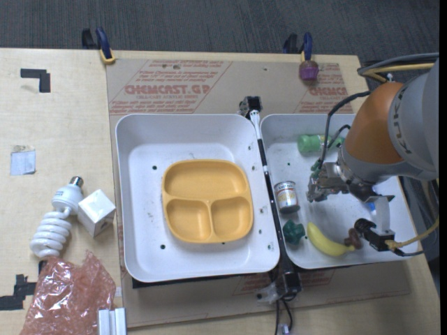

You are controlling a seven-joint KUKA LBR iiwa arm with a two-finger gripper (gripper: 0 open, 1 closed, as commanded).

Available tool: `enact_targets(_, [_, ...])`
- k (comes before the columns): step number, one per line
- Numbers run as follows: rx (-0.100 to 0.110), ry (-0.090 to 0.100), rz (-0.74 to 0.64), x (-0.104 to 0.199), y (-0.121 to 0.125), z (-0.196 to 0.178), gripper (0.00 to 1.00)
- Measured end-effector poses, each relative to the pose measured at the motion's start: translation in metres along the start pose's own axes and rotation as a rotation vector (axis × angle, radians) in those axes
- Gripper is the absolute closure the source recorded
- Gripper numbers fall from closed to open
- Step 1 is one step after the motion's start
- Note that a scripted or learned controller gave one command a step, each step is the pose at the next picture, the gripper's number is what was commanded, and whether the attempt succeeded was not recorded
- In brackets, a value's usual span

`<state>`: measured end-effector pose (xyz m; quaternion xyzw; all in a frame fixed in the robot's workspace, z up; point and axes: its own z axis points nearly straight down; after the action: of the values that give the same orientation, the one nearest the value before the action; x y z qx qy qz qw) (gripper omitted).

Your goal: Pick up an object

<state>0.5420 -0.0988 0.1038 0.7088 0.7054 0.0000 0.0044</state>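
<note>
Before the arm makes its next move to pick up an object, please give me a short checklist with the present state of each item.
1. Objects available in right bin: ok. Banana, small can, dark green object, light green object.
2. Gripper is over the right bin: ok.
3. Jaws open or shut: cannot tell.
4. Object held: cannot tell; nothing visible between them.
5. Gripper is directly above one object: not ok; it sits between the can and banana.
6. Yellow tray lies in left bin, away from gripper: ok.
</note>
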Motion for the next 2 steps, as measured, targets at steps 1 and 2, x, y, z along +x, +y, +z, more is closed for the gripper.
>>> enact_targets(1, [-0.001, -0.004, 0.002, -0.002, 0.0, 0.0, 0.0])
enact_targets(2, [0.004, 0.002, -0.006, -0.008, 0.064, 0.011, 0.0])
